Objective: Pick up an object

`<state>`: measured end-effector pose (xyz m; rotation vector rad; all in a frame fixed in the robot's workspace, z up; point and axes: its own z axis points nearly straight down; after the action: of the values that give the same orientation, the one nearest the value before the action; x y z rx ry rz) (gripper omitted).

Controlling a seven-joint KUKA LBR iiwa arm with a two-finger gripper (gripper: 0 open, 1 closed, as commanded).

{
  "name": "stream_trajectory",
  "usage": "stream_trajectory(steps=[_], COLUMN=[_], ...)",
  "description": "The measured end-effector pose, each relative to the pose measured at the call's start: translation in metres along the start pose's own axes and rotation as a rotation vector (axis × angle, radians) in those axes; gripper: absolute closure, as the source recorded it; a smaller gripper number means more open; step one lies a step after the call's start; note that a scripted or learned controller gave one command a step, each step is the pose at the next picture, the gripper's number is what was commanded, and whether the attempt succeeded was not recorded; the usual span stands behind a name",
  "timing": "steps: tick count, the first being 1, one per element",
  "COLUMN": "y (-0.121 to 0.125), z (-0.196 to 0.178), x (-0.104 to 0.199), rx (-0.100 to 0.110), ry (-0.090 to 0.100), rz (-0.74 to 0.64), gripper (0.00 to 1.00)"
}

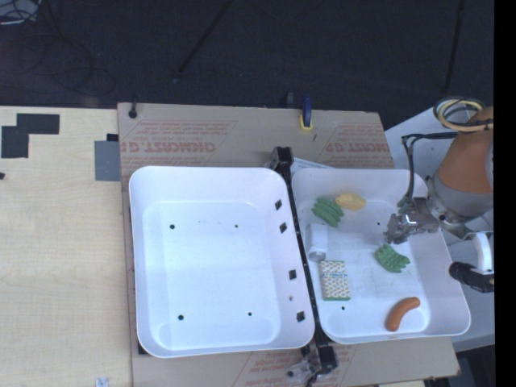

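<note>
Gripper (397,229) hangs low in the right bin (439,317), just up-left of a green toy (392,258) lying below it; whether anything sits in its grasp cannot be told.

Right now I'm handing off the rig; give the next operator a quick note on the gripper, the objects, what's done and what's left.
Gripper: low over the right bin, near its right wall, nothing seen between its fingers.
Objects, all in the right bin: green piece just below the gripper, another green piece, yellow item, white tube, patterned packet, orange sausage-shaped item.
Done: no pick yet.
Left: grasp and lift one; the nearest green piece looks easiest.
</note>
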<state>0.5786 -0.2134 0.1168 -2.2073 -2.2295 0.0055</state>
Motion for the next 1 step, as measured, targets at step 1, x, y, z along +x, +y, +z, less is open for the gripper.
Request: stream_trajectory(steps=[1], y=[-0.0004], z=[-0.0097], x=[-0.0011], rx=[0.001], ry=[0.000], rz=[-0.001], gripper=[1.00])
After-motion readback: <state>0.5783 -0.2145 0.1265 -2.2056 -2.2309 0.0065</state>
